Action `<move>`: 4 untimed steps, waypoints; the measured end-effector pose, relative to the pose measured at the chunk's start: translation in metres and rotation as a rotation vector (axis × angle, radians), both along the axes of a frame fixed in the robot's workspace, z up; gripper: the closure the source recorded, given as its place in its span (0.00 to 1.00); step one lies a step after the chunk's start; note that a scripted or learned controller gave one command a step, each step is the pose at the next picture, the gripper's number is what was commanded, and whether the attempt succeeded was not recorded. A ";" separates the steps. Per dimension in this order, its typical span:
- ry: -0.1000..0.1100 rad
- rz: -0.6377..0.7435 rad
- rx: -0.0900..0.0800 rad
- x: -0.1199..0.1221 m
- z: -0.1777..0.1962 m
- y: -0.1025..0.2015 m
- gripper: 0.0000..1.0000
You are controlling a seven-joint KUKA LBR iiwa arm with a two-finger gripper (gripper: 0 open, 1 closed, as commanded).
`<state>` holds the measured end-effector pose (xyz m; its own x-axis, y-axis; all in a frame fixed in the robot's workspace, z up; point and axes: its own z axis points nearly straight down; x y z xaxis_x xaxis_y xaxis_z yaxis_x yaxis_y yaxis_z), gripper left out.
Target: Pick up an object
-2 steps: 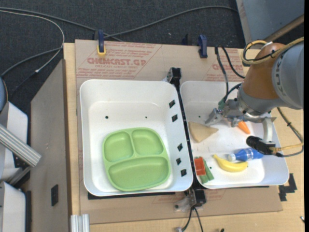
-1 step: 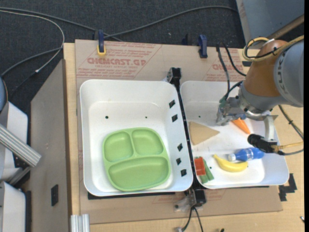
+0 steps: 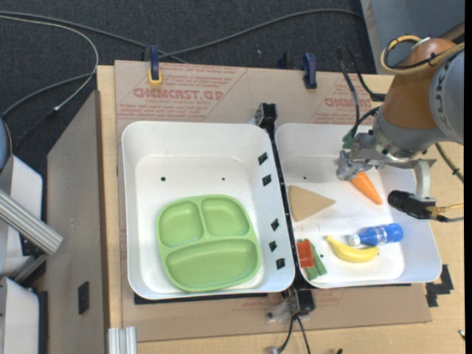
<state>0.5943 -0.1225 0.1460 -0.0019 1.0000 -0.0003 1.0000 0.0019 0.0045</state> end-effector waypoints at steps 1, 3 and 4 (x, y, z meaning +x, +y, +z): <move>-0.002 -0.001 -0.001 0.004 0.054 -0.010 1.00; 0.007 0.005 0.003 0.007 0.100 0.054 1.00; 0.004 0.004 0.002 0.010 0.105 0.110 1.00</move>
<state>0.6041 -0.0123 0.2511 -0.0062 1.0000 0.0018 1.0000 0.0062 0.0008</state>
